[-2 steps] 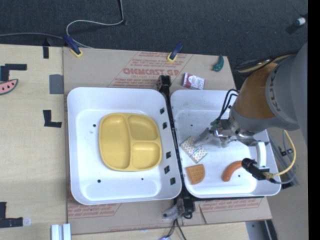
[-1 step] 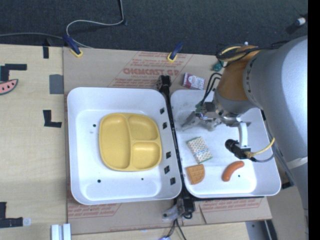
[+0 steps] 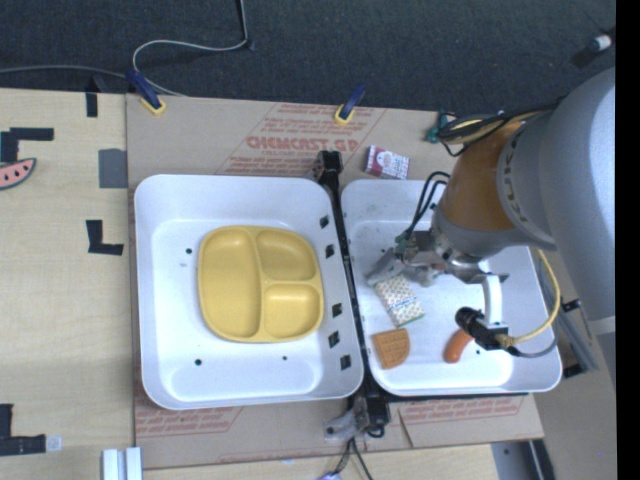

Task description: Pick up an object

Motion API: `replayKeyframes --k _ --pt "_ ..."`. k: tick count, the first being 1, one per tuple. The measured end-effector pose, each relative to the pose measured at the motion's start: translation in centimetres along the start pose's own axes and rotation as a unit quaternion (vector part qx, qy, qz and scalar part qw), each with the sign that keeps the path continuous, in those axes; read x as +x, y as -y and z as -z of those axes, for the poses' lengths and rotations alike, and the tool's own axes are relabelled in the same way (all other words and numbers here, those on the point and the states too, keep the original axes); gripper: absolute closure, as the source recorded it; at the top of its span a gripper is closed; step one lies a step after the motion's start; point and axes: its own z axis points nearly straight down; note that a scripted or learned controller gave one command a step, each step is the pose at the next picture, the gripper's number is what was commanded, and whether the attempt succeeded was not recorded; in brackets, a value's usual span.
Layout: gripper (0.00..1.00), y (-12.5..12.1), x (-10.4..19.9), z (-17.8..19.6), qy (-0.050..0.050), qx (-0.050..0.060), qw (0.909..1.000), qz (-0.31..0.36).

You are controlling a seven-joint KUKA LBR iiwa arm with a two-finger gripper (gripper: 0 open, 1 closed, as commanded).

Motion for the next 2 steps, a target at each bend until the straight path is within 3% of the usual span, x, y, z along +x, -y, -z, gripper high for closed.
replayKeyframes --k 1,2 --pt "0.00 1.1 0.0 0.0 0.000 -0.002 1.0000 0.000" --pt "0.00 -6.6 -0.9 -0.1 0.000 0.000 1.0000 0.000"
